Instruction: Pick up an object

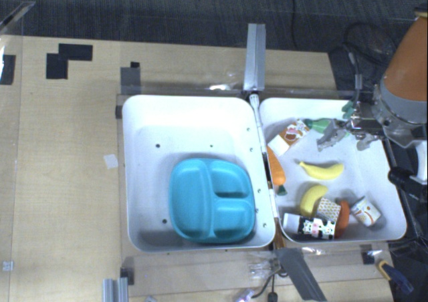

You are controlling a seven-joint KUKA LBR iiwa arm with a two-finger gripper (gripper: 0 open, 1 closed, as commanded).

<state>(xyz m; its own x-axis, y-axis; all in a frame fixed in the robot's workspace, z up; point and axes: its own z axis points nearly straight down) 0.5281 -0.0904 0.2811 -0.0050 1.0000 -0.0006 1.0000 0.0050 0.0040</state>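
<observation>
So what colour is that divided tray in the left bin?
The divided tray is light blue, plain with no pattern; the overhead camera view shows it clearly against the white bin.

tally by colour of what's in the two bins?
Blue: 1, divided plastic plate, left bin
Yellow: 2, banana and rounded yellow fruit
Orange: 1, carrot
Green: 1, small green item
White/patterned packages: 3
Total: 8

A few items overlap near the right bin's front, so the count may be off.
</observation>
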